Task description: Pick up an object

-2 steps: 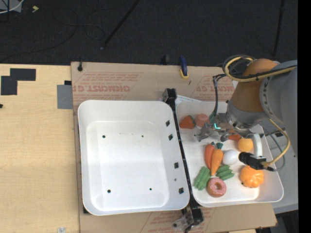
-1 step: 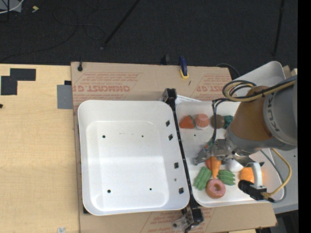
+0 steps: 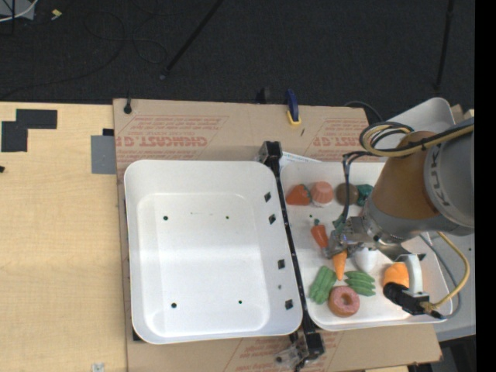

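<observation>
Resting on a cardboard-covered surface before dark carpet, the right bin holds toys; the jaws hover mid-bin over an orange carrot pointing toward the bin's near edge; their opening I cannot tell.

Arm enters from the right, orange-banded wrist section angled down and leftward. Tool lowered, pointing down-left; cables loop above the wrist.
</observation>
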